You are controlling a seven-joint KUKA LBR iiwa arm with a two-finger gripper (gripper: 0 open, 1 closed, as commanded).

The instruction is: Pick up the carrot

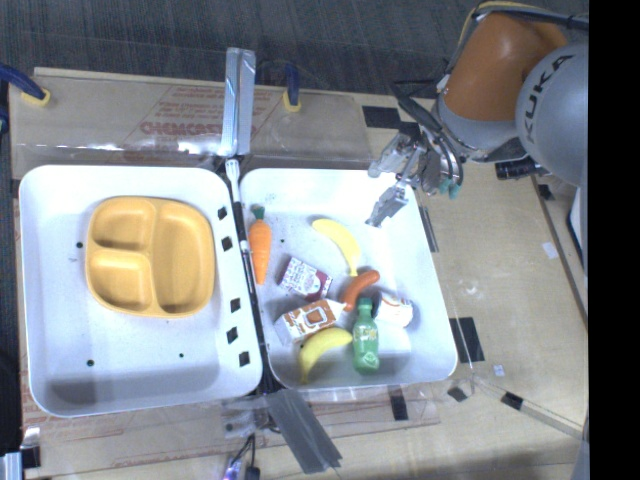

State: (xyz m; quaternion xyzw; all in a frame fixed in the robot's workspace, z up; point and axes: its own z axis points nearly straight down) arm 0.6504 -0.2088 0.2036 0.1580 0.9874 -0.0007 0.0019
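Note:
The carrot [259,249] is orange with a small green top and lies upright against the left wall of the right bin [420,363]. My gripper [386,186] hangs over that bin's upper right corner, well to the right of the carrot and apart from it. Its two fingers stand spread apart with nothing between them.
The right bin also holds a yellow banana [336,239], a second banana [321,350], a green bottle [365,339], a sausage [360,285], two small cartons [304,277] and a white item [396,311]. A yellow divided plate [151,255] sits in the left bin [50,368].

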